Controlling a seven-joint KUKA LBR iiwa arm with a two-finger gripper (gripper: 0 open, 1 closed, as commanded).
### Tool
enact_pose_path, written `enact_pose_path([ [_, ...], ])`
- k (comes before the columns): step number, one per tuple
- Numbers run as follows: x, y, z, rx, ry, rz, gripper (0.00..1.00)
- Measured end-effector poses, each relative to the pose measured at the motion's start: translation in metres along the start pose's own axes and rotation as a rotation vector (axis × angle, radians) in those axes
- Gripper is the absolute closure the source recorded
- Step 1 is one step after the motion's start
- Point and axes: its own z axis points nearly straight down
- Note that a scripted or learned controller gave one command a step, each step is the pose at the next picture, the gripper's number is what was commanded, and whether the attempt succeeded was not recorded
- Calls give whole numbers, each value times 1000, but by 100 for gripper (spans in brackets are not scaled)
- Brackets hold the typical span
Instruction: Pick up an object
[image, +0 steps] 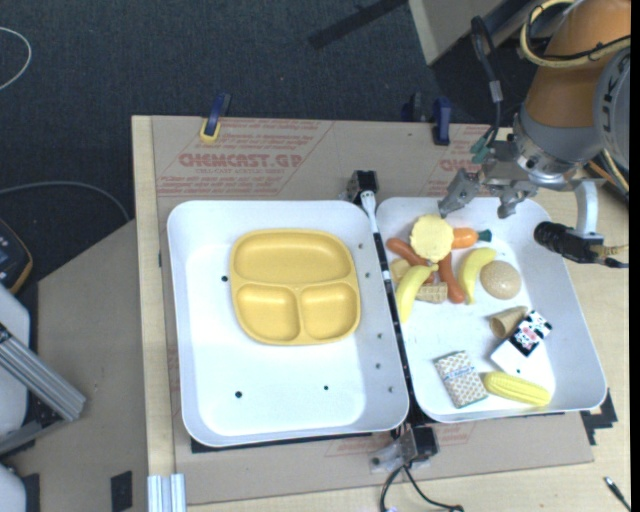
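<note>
Your bench (160, 160) carries two white bins side by side: the left bin (200, 380) holds a yellow tray (295, 285) with three compartments, the right bin (570, 330) a heap of play food. Above the right bin's far edge hangs the arm (575, 70), its gripper (485, 197) spread wide, fingers well apart and nothing between them. The nearest pick is the yellow disc (432, 237), lying just below and slightly left of the gripper, toward you in the picture, resting on the pile's top. Under it, a carrot (420, 253) runs roughly left to right; a banana (411, 288) and a second banana (476, 270) lie more up and down beside a pale egg (500, 280). Farther off, near the bin's front, sit a corn cob (517, 389), a small box (459, 378) and a black-and-white block (527, 335). Your likeliest move is a short drop onto the disc.
</note>
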Motion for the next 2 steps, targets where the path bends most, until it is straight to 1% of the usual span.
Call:
enact_pose_path([
  [1,3,-4,44,1,0,0,0],
  [2,-3,3,101,-1,0,0,0],
])
